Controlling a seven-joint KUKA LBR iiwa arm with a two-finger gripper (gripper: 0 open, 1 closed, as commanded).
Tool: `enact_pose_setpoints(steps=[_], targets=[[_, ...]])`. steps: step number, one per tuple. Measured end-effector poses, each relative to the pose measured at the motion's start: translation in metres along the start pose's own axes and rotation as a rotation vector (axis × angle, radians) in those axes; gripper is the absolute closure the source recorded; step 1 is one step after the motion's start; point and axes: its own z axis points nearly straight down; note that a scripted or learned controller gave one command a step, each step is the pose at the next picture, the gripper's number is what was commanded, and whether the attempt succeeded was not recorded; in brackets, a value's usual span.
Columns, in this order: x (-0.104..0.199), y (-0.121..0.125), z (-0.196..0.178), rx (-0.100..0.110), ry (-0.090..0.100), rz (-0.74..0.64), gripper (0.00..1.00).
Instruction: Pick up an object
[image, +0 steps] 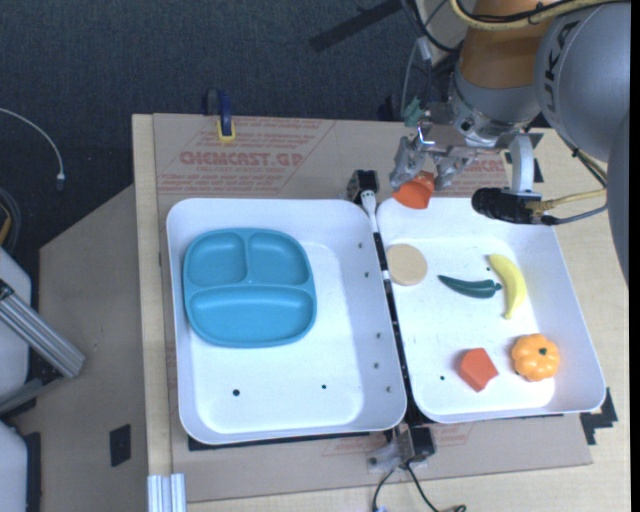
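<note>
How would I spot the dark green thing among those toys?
Look at the right-hand white bin. Near its middle lies the green pepper, between the round tan disc and the yellow banana. It alone is dark green, slim and curved.

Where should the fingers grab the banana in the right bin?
Across the middle of the banana, coming straight down. It lies flat and long, curved, running up-down in view, so its width is narrowest there. The pepper sits close on its left, so keep the fingers narrow on that side.
</note>
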Motion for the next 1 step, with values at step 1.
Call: enact_pose_setpoints(steps=[1], targets=[[0.0559, -0.0095, 0.0244, 0.002, 0.000, 0.000, 1.00]])
